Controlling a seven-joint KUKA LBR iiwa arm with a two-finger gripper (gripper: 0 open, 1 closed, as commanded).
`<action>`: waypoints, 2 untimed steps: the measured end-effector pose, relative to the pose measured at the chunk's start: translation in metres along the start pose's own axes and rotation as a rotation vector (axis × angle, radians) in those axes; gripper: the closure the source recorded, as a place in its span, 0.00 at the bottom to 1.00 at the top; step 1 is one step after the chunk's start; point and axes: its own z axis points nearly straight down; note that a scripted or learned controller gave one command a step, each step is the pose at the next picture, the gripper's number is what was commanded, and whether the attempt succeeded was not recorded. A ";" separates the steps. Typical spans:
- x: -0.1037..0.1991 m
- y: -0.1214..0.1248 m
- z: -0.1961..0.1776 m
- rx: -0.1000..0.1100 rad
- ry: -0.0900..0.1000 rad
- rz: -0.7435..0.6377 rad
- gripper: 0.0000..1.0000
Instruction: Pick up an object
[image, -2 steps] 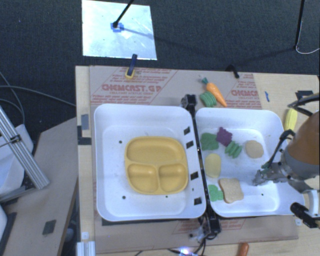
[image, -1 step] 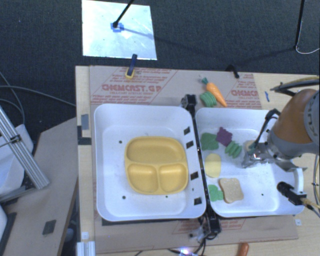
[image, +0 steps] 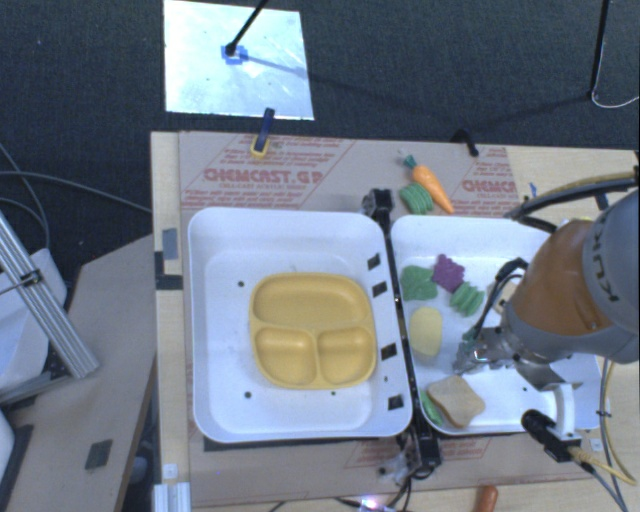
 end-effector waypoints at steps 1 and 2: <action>0.052 0.016 -0.186 -0.021 -0.003 -0.004 1.00; 0.094 0.004 -0.095 0.004 -0.001 -0.001 1.00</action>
